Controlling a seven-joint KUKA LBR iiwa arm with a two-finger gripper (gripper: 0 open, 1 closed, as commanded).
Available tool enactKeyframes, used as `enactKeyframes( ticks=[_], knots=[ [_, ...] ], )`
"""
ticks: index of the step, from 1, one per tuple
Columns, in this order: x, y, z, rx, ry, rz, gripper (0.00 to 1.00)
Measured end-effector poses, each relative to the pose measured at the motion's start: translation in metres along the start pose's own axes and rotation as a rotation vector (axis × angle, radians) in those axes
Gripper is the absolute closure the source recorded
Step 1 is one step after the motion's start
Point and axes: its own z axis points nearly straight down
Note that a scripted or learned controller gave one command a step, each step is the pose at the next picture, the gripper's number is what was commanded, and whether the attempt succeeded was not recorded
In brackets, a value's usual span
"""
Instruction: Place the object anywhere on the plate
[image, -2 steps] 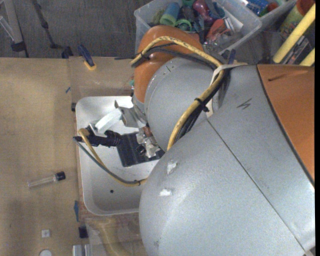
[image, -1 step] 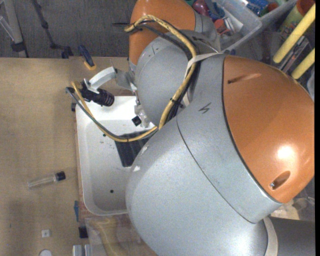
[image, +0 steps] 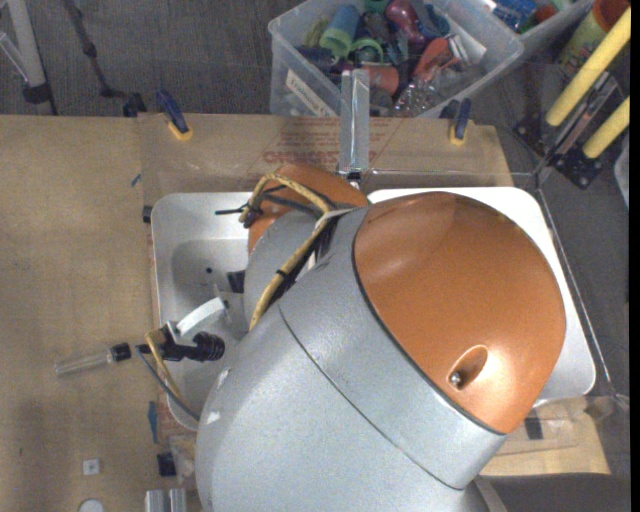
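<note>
My grey arm with its large orange band (image: 460, 300) covers most of both white bins. Its wrist, with a smaller orange band (image: 300, 185), reaches down into the left bin (image: 175, 245). The gripper (image: 232, 296) sits low in that bin, near its middle, mostly hidden under the arm. No plate or loose object can be made out; the arm hides the floor of the right bin (image: 560, 240) and much of the left one.
A clear tub of mixed colourful items (image: 390, 45) stands behind the bins. A metal post (image: 353, 120) rises at the back between them, with blue clamps (image: 175, 122) beside it. A clear tube (image: 90, 358) lies on the bench to the left.
</note>
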Motion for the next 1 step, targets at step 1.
enactKeyframes(
  ticks=[1],
  knots=[
    [-0.0374,-0.0109,0.0073,-0.001,0.015,-0.261,1.0]
  ],
)
